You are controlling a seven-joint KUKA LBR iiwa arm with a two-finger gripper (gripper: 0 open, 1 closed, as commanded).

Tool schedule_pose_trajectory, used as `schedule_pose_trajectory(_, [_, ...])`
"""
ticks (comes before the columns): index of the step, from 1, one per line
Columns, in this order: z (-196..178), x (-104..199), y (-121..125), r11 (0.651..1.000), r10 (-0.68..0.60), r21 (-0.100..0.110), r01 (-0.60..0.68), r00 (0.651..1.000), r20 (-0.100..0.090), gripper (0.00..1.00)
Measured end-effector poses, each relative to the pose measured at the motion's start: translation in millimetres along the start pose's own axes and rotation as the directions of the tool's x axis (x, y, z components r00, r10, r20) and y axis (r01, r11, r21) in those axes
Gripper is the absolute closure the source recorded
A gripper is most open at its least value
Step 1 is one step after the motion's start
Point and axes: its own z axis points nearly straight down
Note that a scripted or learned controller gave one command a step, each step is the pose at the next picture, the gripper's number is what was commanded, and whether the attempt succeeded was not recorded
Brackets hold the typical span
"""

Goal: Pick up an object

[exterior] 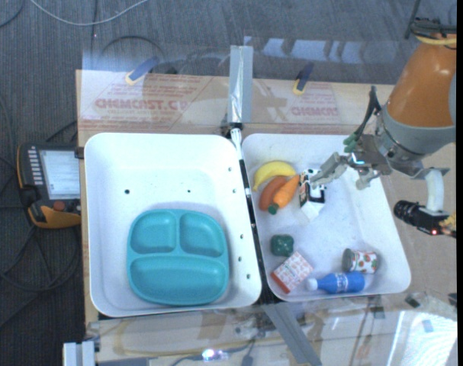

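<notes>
My fingers hang low in the right bin, positioned to grasp. Carrot and banana lie just beside them. Whether they are parted or closed, I cannot tell.

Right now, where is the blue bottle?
The blue bottle lies on its side at the right bin's near edge, between the red-and-white box and the can.

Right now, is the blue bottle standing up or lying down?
Lying down: the blue bottle rests on its side, white cap pointing left.

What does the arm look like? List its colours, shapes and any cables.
The arm is bulky and rounded: a broad orange band sits above a grey wrist. From the wrist a thinner grey metal gripper sticks out, with dark parts near its tip. Greenish and dark cables run beside the wrist.
</notes>
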Motion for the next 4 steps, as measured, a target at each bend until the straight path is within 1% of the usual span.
schedule_pose_trajectory(1, [145.3,-28.7,24.9,1.0,-0.009,0.001,0.009,1.0,0.0,0.0])
schedule_pose_trajectory(2, [164.5,-38.5,82.6,0.991,-0.133,-0.013,0.133,0.991,0.007,0.0])
schedule_pose_trajectory(3, [156.2,-37.4,84.2,0.991,-0.134,-0.015,0.134,0.991,0.006,1.0])
schedule_pose_trajectory(4, [47.5,28.9,77.8,1.0,-0.026,-0.002,0.026,1.0,0.002,1.0])
